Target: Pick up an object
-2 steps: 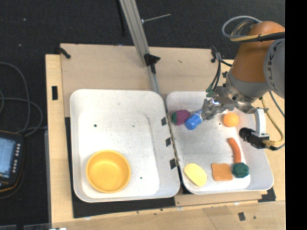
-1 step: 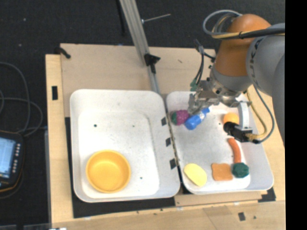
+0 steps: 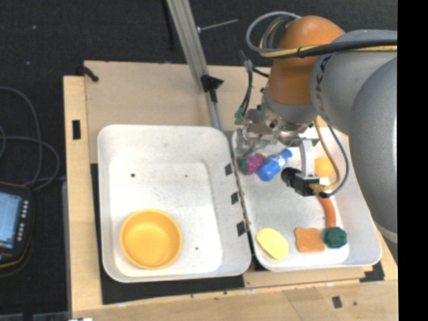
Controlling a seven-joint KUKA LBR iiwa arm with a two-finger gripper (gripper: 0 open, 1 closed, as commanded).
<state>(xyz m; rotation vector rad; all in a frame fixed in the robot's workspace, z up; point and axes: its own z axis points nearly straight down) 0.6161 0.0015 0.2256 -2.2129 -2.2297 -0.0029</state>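
Reaching arm [image 3: 361, 79]: grey, with an orange band [image 3: 304, 42] above the wrist; enters from the right of the view and ends over the far left corner of the right bin.
Claw [image 3: 256, 144]: low over the right bin [image 3: 284, 209], close beside the wall that bin shares with the left bin.
Claw state: cannot tell whether it is spread or pressed together, and nothing can be seen pinched in it.
Purple piece [image 3: 253, 164]: directly on the near side of the claw, at its tip; whether the two touch cannot be told.
Blue cylinder [image 3: 269, 170]: just beside the purple piece, on the near right of the claw, lying at a slant.
Orange round piece [image 3: 324, 166]: to the right of the claw, near the right bin's far wall.
Carrot [image 3: 330, 214]: well to the near right of the claw, its green end [image 3: 335, 237] toward the viewer.
Orange block [image 3: 309, 239]: near edge of the right bin, just left of the carrot's green end.
Yellow oval piece [image 3: 272, 243]: well apart from the claw on its near side, left of the orange block.
Yellow bowl [image 3: 151, 238]: upright in the left bin [image 3: 167, 166], far to the near left of the claw.
Tabletop [image 3: 134, 79]: pale board carrying both bins.
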